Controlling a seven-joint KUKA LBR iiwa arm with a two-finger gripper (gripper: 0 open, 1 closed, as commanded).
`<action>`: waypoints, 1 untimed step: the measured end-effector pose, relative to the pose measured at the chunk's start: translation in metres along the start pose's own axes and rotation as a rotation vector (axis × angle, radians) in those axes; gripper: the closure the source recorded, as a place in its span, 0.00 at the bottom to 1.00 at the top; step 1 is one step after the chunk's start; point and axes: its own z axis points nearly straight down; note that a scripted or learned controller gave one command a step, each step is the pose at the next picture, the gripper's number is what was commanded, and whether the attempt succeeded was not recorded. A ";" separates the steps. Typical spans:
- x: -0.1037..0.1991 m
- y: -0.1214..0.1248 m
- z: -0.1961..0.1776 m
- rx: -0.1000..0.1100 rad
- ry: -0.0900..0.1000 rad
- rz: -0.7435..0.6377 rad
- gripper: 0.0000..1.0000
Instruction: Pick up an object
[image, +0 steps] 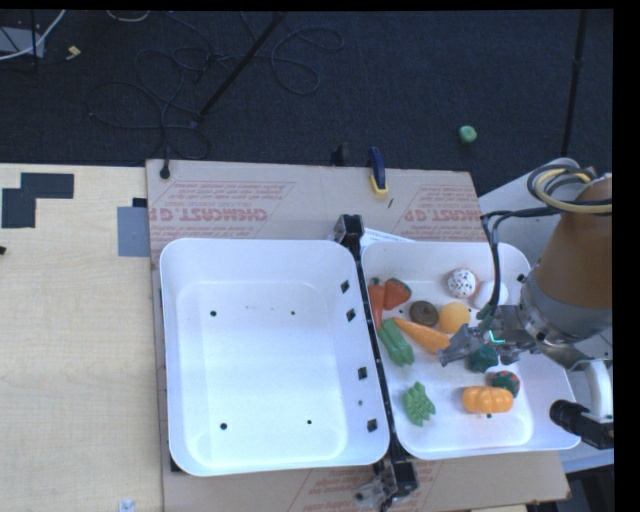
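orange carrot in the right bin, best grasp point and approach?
Judging by its pose, grip the carrot across its thick middle, coming straight down from above. It lies flat and slanted, tapering toward the lower right, so the jaws should close across its width. The green cucumber sits close on its left and a brown piece just above, so the wider left end looks crowded.

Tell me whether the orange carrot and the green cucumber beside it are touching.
Touching. The camera view shows the carrot with its narrow end lying against the cucumber near the right bin's left side, no white floor between them.
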 end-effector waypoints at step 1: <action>-0.009 0.060 0.132 -0.002 0.001 -0.002 0.00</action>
